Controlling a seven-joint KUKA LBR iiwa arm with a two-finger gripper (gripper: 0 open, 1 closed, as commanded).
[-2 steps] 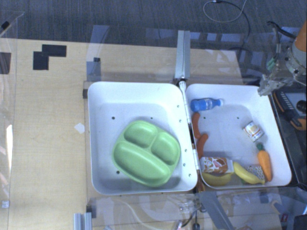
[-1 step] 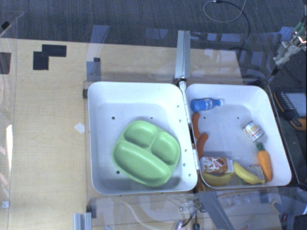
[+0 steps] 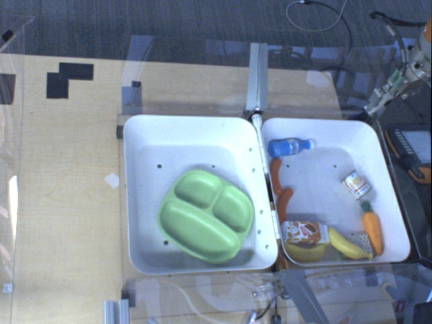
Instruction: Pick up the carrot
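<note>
Working off a wooden surface (image 3: 67, 181) with a left bin (image 3: 145, 147) and a right bin (image 3: 324, 130). Nothing to do in the left bin beyond a green divided plate (image 3: 206, 214), far across from the jaws.

Can't tell the jaws' state: too small and cluttered at the end of the arm (image 3: 405, 73) to read open or shut. No sign of anything held. Parked outside the right bin, past its far right corner.

Found the carrot (image 3: 372, 229) well apart from the jaws, toward the near side and a touch leftward, in the right bin's near right corner.

Risks, as judged from here:
- Biggest: the bin's right wall. Lies just beside the carrot, so little room on that side. Could clip the rim or land on the slope and skid.
- Next: the banana (image 3: 347, 244), touching or nearly touching the carrot's lower end on the side away from the wall. Could grab both, or only nudge the carrot.
- Smaller: the silvery can (image 3: 356, 184), just beyond the leafy end, on the way in from the jaws. Could knock it on a low approach.
- Rounded and tapered, so likely to squirt out if pinched off-centre.

Orientation: long axis roughly far to near, almost parallel to the right wall. Green top toward the jaws' side, leaning slightly leftward; orange tip toward the near wall. Best closed across the thick middle, wall to banana.
</note>
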